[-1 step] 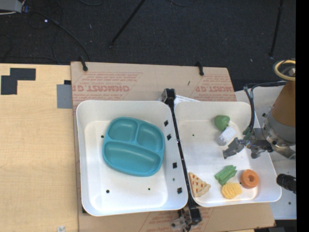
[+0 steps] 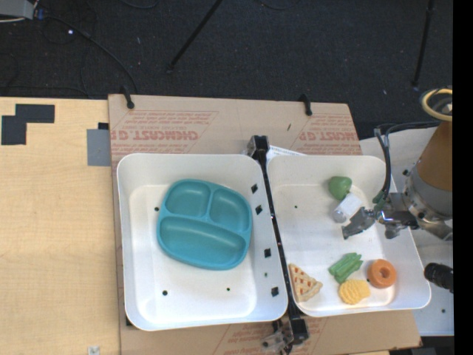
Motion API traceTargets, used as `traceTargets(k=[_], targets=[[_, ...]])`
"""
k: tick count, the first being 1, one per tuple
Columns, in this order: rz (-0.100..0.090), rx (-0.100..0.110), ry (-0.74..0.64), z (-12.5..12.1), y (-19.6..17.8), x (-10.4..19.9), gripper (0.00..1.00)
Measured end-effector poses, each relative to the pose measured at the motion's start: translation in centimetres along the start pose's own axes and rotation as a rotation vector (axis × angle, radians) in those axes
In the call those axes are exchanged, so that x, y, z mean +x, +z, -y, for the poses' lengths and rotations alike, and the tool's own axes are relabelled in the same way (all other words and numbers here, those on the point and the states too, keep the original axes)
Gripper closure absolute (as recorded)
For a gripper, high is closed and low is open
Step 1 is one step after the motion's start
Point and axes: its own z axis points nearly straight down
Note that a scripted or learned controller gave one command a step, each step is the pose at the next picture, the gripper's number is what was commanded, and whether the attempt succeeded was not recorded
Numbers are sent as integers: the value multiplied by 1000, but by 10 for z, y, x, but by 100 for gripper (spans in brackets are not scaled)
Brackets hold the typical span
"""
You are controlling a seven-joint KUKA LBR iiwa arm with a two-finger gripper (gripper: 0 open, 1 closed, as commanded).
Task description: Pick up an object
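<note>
End effector sits low in the right bin, right by a small white-grey object, but honestly can't tell how it's set from this angle. Just above that is a green toy veggie, probably light, hard plastic and a bit slick, so I'd pinch across its narrow middle. Left bin has a teal divided plate.

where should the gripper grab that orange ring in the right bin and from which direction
Grip the orange ring across its outer edge, coming straight down from above. It lies flat with its hole up, near the bin's right wall and close beside the yellow piece, so a side approach looks crowded.
</note>
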Motion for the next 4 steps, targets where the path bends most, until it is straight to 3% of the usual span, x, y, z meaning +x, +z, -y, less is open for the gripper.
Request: traceTargets(k=[2,3,4], targets=[[-3,7,1,8,90,-1,0],[4,-4,3,8,140,-3,0],[4,-6,6,7,127,-4,100]])
